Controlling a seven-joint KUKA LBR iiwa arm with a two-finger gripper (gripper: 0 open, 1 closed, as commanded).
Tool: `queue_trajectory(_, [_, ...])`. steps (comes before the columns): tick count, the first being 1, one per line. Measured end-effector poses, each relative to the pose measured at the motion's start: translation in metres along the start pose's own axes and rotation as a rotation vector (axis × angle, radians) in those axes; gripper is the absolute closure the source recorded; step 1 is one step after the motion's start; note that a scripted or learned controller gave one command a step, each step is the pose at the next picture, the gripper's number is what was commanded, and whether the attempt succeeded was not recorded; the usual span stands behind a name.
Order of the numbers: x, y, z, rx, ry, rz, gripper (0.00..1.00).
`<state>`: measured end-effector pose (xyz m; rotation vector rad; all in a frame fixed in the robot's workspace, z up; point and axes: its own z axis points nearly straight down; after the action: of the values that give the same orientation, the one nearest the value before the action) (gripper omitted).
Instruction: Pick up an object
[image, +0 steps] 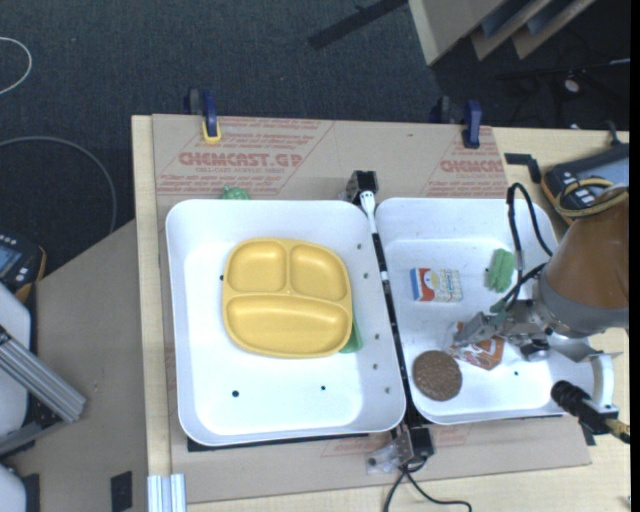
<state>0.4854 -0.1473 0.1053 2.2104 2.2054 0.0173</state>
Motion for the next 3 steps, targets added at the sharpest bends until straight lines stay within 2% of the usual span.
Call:
queue_trajectory(1, [0.038,0.01,0.004,-0.017,-0.002,0.004,0.0])
queue_trajectory(2, [-0.003,-0.002,-0.107,0.008,-0.001,0.001,0.0])
queue_trajectory(3, [0.044,0.001,-0.231,0.005,0.005,-0.009,0.0])
